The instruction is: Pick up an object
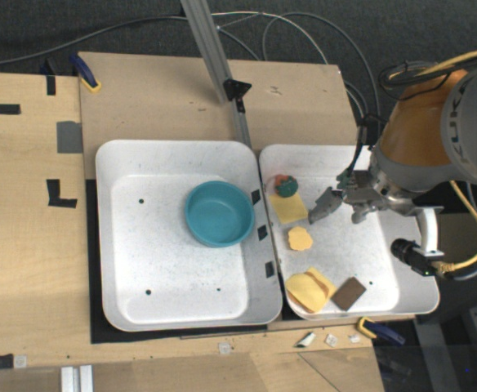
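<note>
On the wooden worktop [173,96] two white bins sit edge to edge. The left bin [124,243] carries a blue bowl [218,212] toward its right side, with bare floor all around it and a wide stretch open to the left and below. The right bin [385,276] is busier: a small teal and red object [285,186] near the top left corner, a pale yellow square [288,209] touching just below it, a small yellow-orange piece [300,238] under that, then a yellow block [308,291] and a brown piece [349,293] along the bottom edge. The pincer [342,205] hangs over the right bin's upper middle, fingers spread apart, nothing between them, its left finger just beside the yellow square. The middle of that bin's floor lies open beneath it.
</note>
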{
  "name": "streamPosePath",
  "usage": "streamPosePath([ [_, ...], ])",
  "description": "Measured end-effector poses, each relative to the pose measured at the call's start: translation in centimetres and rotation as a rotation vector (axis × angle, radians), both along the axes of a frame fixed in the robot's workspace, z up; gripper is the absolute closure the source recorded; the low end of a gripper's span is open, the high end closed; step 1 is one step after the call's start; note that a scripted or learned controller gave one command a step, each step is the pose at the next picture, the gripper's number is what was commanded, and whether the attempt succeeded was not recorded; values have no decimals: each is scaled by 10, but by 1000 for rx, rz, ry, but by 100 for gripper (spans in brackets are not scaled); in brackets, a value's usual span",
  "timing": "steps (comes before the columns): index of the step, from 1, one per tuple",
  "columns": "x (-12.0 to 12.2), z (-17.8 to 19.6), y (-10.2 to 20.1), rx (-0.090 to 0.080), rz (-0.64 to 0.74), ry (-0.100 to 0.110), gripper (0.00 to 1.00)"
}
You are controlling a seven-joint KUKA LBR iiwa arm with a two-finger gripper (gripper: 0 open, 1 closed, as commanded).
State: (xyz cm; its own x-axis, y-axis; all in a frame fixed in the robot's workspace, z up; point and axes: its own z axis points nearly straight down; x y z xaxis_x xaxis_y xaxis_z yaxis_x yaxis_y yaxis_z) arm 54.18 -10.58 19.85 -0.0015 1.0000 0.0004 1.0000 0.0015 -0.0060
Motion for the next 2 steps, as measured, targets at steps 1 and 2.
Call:
streamPosePath([
  [1,-6,-64,4,1,0,3,0],
  [2,-6,-110,4,-2,0,-6,0],
])
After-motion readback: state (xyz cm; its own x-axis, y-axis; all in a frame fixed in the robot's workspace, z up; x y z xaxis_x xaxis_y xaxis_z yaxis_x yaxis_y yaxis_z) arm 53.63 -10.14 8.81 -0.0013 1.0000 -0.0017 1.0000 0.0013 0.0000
